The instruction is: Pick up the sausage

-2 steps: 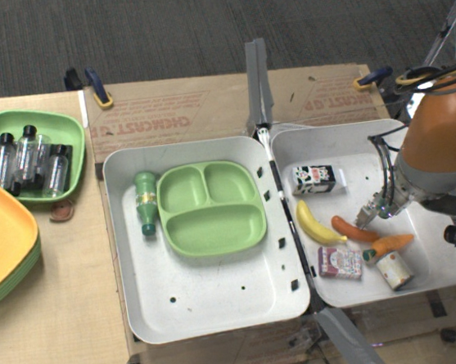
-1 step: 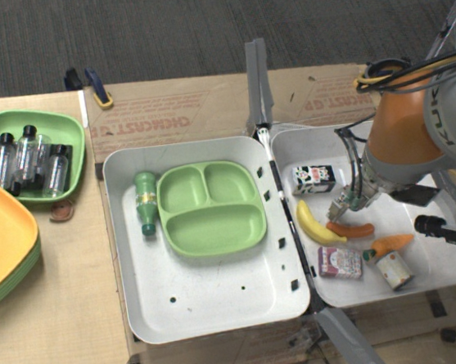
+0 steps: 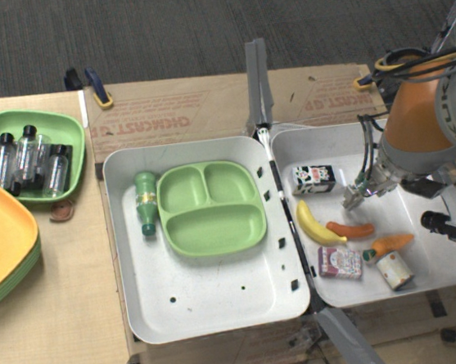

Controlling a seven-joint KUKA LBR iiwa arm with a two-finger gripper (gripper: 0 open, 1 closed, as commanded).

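Just below the claw [image 3: 355, 197], sausage [image 3: 351, 229] beside banana [image 3: 317, 225]; claw's state impossible to tell.

This looked like a robotics lab rather than a home or kitchen. A grey industrial arm [image 3: 427, 124] with an orange band and loose cabling reached over a plain wooden bench [image 3: 59, 354] — its two white bins [image 3: 130, 255] were edged with cardboard sheets [image 3: 178, 113] and held by clamps [image 3: 99, 87]. The food was toy plastic, the floor [image 3: 151, 22] dark grey carpet — a staged test setup.
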